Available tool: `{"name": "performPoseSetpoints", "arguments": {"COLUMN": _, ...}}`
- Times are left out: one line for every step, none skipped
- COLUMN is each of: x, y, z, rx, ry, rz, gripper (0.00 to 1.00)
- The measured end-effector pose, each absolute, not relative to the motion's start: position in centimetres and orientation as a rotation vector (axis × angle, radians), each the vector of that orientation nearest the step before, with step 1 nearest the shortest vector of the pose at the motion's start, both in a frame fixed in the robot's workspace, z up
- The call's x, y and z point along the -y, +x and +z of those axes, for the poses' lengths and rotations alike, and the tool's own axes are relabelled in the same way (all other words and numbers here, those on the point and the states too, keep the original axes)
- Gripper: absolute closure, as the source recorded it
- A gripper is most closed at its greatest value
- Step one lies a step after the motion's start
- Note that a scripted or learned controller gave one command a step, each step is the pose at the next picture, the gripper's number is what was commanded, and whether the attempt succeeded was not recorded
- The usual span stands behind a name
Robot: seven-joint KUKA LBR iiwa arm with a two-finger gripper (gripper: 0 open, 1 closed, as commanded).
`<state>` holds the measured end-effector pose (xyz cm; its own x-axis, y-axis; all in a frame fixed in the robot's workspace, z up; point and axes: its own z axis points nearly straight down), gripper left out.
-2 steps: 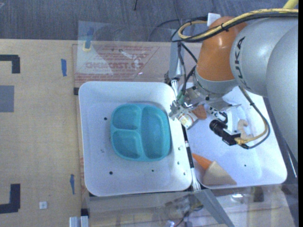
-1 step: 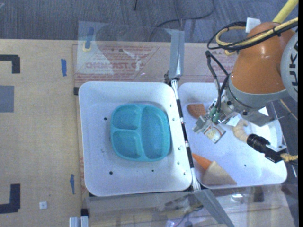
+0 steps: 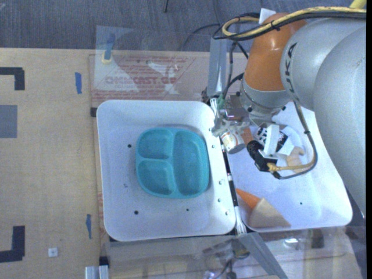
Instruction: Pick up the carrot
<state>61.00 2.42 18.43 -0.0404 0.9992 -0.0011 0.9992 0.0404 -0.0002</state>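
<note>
Camera view — carrot (image 3: pixel 249 199) hugs right bin (image 3: pixel 325 211) front-left edge.

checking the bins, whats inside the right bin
A carrot and a tan wedge lie near its front edge. The arm covers much of the right bin, hiding anything beneath.

Teal divided plate (image 3: pixel 172 162) in left bin (image 3: pixel 116 127), carrot (image 3: pixel 249 199) in right bin (image 3: pixel 325 214), pincer (image 3: pixel 232 133) above

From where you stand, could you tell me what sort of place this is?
Probably a robotics lab bench for pick-and-place trials: two shallow white bins sit side by side on a wooden benchtop marked with blue tape, with a blue divided plate, a carrot, and cabled arm overhead.
</note>
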Motion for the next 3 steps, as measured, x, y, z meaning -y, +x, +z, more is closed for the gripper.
{"name": "performPoseSetpoints", "arguments": {"x": 3.7, "y": 60.1, "z": 19.6, "rx": -2.686, "ry": 1.629, "rz": 0.0, "gripper": 1.0}}
{"name": "performPoseSetpoints", "arguments": {"x": 8.6, "y": 59.5, "z": 26.4, "rx": -2.736, "ry": 1.535, "rz": 0.002, "gripper": 1.0}}
{"name": "performPoseSetpoints", "arguments": {"x": 14.1, "y": 55.5, "z": 24.1, "rx": -2.603, "ry": 1.759, "rz": 0.001, "gripper": 1.0}}
